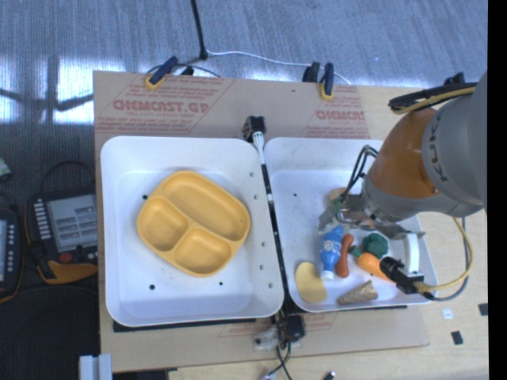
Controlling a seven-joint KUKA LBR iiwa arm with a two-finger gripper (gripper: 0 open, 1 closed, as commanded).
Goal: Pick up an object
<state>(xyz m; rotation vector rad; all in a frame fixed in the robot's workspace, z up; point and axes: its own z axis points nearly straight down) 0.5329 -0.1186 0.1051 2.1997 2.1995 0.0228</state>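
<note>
My gripper (pixel 341 212) reaches down into the right bin (pixel 301 172), just above a white and blue bottle (pixel 329 252). Next to the bottle lie a red-brown sausage-shaped piece (pixel 345 258), an orange carrot (pixel 371 263) and a dark green item (pixel 375 244). A pale yellow oval piece (pixel 310 281) and a tan bread-like piece (pixel 358 293) rest near the bin's front wall. The arm's orange band and grey body hide the bin's right part.
The left bin (pixel 127 172) holds a yellow three-compartment plate (pixel 192 222). A black divider strip runs between the two bins. Clamps and cables sit along the cardboard bench's far edge. A cable loops past the right bin's front right corner.
</note>
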